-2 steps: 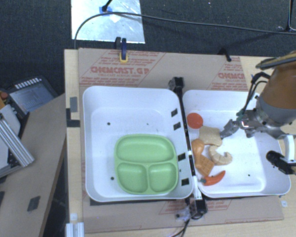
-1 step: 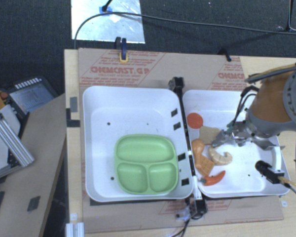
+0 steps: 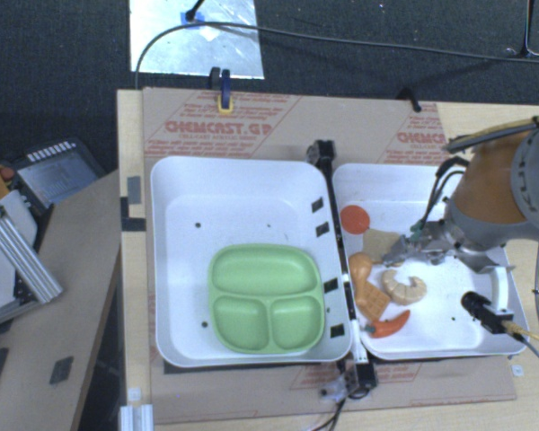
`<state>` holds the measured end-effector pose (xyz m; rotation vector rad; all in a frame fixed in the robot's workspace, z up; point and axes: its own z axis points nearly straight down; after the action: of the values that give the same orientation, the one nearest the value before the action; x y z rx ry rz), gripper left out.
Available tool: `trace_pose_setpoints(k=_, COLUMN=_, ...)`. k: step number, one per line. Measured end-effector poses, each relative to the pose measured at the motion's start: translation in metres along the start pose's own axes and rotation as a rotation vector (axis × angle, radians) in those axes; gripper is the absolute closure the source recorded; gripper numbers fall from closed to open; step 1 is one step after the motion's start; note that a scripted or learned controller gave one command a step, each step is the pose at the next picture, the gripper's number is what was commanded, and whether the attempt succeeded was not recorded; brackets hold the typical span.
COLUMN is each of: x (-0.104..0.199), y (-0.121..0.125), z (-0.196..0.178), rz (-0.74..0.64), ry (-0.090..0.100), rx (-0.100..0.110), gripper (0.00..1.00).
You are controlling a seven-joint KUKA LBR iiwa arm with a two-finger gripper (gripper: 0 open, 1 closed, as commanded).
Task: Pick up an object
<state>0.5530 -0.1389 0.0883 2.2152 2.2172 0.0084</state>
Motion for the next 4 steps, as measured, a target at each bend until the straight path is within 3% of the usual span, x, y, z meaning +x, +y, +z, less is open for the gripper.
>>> trace_pose_setpoints(k=1, x=0.001, y=0.002, z=-0.012, rz=-0.002, ry=0.002, rx=-0.004, gripper=1.00)
trace_pose_setpoints(k=3, x=0.004, y=0.006, z=-0.127, rz=-0.004, ry=0.000, rx=0.002, gripper=1.00)
trace_pose_setpoints(k=4, x=0.003, y=0.008, z=-0.167, rz=-0.004, ry=0.000, rx=0.003, gripper=1.00)
